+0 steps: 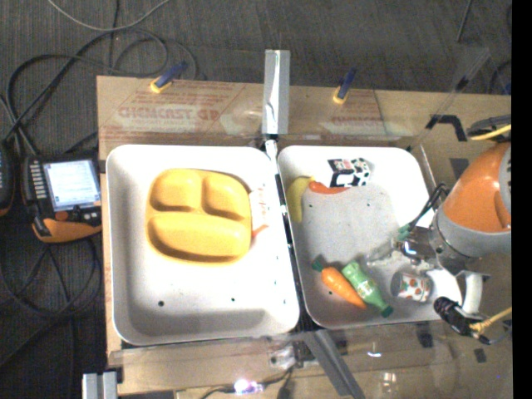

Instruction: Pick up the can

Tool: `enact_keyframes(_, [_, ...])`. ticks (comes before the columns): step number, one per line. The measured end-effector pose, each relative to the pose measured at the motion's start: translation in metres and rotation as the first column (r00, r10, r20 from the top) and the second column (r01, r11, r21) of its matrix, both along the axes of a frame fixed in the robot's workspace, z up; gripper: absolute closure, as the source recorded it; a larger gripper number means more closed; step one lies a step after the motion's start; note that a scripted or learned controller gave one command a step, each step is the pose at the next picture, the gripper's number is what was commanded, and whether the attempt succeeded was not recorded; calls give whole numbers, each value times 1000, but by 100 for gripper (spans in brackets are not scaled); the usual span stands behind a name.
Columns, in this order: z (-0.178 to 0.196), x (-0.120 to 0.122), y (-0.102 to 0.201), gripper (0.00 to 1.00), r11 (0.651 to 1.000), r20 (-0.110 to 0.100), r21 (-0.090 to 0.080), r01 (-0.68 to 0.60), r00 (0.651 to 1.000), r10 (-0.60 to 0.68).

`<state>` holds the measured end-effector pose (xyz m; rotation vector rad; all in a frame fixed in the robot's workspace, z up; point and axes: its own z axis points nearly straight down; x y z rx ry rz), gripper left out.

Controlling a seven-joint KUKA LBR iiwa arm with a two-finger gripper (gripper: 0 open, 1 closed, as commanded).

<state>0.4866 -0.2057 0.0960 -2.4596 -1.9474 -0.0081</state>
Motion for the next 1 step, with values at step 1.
enact_keyframes(1, [-3, 3, -2, 0, 999, 5, 6, -46, 999, 46])
